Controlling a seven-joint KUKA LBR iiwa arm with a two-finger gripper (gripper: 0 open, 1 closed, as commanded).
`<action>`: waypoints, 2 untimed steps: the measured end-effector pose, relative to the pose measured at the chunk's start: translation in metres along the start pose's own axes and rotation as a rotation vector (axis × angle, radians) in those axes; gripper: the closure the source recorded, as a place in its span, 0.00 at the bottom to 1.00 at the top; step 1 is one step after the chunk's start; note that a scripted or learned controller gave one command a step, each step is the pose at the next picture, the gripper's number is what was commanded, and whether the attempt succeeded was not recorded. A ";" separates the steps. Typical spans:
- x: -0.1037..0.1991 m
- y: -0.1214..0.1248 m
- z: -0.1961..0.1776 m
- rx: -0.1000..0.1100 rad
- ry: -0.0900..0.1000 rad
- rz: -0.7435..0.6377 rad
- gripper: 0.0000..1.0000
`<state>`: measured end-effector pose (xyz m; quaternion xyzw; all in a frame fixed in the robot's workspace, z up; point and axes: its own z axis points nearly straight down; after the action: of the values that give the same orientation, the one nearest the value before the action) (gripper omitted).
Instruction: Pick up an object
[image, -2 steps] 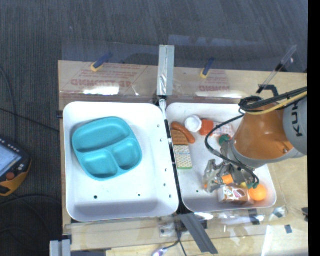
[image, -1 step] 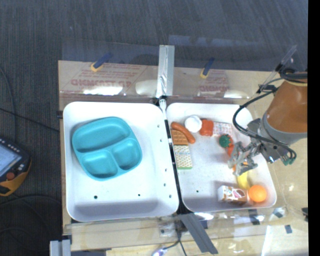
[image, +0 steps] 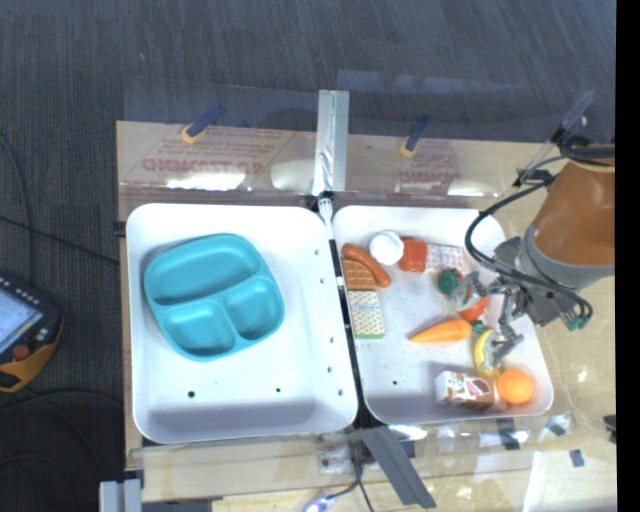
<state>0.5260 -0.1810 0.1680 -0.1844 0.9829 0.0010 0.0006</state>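
You have the two-finger gripper (image: 503, 330) low over the right-hand shallow white bin (image: 400, 400), toward its right wall, with the grey arm and its orange band (image: 578, 215) above and to the right of it. Its fingers hang among the toys, and you cannot tell from this angle whether they are spread or closed; nothing is visibly between them.

Just left of the gripper lies an orange plastic carrot (image: 441, 331), its tip pointing away to the left. Right below the fingers sits a small yellow curved piece, likely a toy banana (image: 485, 352), and just beyond it a round orange ball-shaped fruit (image: 514, 386) touching a small printed carton (image: 466, 389). Farther left are a green-and-white checked block (image: 367, 316), a brown hot-dog-shaped toy (image: 364, 266), a white round piece (image: 386, 246) and a red-orange chunk (image: 414, 254). Well to the left, the other bin holds a teal divided plastic tray (image: 212, 293).

The carrot looks like your best target: probably light, hollow, stiff and smooth, so it may slip or roll. Take it across the thick end, fingers square to its long axis, not on the taper. The round fruit would likely squirt out of a pinch.
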 end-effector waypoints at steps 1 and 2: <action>-0.011 -0.011 0.078 0.008 -0.010 0.027 0.00; -0.011 0.043 0.075 0.015 -0.026 0.181 0.00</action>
<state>0.5211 -0.1365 0.0930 -0.0945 0.9954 -0.0041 0.0145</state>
